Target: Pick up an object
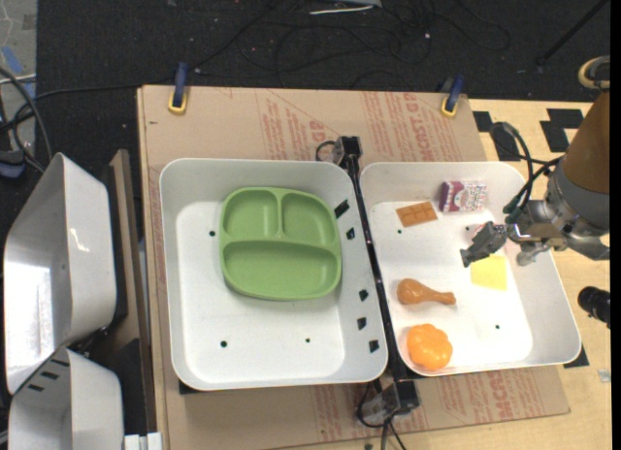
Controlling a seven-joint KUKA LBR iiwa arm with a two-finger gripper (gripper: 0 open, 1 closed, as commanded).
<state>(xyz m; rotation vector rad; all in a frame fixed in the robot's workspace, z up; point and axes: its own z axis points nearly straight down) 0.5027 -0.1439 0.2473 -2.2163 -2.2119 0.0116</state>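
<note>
In the right bin [543,341] lie a yellow wedge [491,273], a brown drumstick [423,293], an orange pepper-like piece [429,346], a tan cracker [417,213] and a small purple-and-white carton [462,195]. My gripper [506,243] hangs over the right bin's middle right, just above the far edge of the yellow wedge. It is open, one dark finger to the left and one to the right, with nothing between them. The carton lies a little to its far left.
The left bin [194,341] bears a green divided plate [281,242]. A black divider with clips [367,273] runs between the bins. The arm's grey wrist and orange band [592,157] come in over the right bin's right rim. Cables lie beyond the bench.
</note>
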